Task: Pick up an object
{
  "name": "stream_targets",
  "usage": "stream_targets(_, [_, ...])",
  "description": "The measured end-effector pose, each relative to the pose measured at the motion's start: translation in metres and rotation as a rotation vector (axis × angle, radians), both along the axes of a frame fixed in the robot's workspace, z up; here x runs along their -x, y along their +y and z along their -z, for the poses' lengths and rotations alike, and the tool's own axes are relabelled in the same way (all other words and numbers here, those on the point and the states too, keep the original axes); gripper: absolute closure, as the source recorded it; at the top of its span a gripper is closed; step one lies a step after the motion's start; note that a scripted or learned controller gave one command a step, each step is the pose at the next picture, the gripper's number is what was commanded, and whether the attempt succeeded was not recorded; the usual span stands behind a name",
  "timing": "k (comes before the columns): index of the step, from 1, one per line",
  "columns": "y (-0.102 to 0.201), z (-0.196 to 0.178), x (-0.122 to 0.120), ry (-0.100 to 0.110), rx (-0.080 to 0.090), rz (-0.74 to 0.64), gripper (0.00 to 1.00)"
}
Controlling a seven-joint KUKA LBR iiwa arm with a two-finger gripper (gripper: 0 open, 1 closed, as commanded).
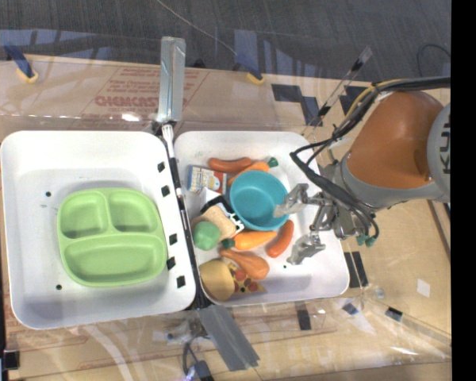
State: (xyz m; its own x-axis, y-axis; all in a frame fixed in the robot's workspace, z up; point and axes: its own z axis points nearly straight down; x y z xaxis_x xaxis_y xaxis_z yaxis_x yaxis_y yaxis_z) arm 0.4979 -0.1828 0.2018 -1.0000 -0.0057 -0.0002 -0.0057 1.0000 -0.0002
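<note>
Item: my hand (301, 225). It hangs over the right side of the right bin (333, 272), reached in from the right on the grey arm with its orange band (393, 141). The two fingers stand spread, one up by the rim of the teal bowl (258, 198), the other lower over bare white floor. Nothing lies between them. I judge the spread is kept for a descent onto a piece, none being gripped yet.

Item: candidate objects, all heaped in the left and middle of the right bin. The teal bowl sits mouth up in the middle. A sausage-like piece (232, 164) lies along the top beside a small printed carton (204, 179). A green round piece (207, 234) rests against the dividing wall. A carrot (254, 240) lies under the bowl, with a red-orange chilli-shaped piece (282, 238) just beside it, nearest my hand. A yellowish round fruit (216, 279) sits in the lower corner. They crowd together, so I judge that a clean grasp favours the outlying chilli piece or the bowl's rim.

Item: left bin (16, 213). It holds a green divided plate (109, 235) lying flat, well apart from my hand.

Item: surface (397, 292). Taped, pale brown, it carries both bins side by side.
</note>
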Motion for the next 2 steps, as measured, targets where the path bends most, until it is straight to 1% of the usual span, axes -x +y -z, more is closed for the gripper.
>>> stream_targets(1, [-0.021,0.107,-0.019,-0.007,0.001,0.355,0.00])
stream_targets(2, [-0.020,0.093,-0.024,-0.019,0.003,0.346,1.00])
